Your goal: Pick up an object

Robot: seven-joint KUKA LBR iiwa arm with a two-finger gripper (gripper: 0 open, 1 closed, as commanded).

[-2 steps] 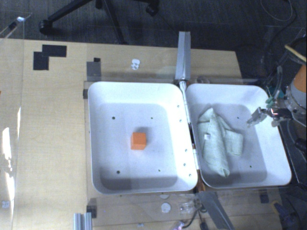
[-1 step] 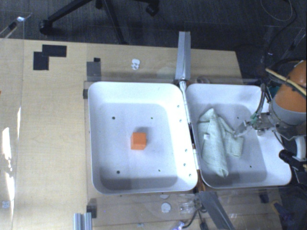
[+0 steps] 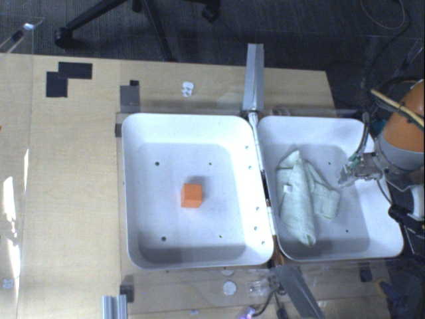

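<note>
Reaching in from the right, the gripper (image 3: 350, 171) is hanging low over the right bin's (image 3: 378, 244) far right part, close to a crumpled cloth; whether it is clenched or released I cannot tell from here, and nothing is showing in its grasp. Above it the arm's (image 3: 406, 128) orange band is catching the light.

Nearest me, the pale wooden counter (image 3: 60, 198) is running along the front and out to the left, with a few small fittings sitting at its front edge below the bins. Both white bins are lying side by side on it, meeting at a seam in the middle.

Inside the left bin (image 3: 143, 244) a small orange cube (image 3: 192, 195) is sitting alone near the centre of the floor, well apart from every wall. Inside the right bin the whitish cloth (image 3: 302, 201) is lying bunched, stretching from the bin's middle toward its front left.

Farther back, a grey metal post (image 3: 253, 78) is standing at the seam between the bins. Black tape patches (image 3: 65, 77) are sticking to the counter's far left. Beyond the counter, dark carpet (image 3: 299, 18) is spreading out, with the black legs of a chair base (image 3: 143, 5) resting on it.
</note>
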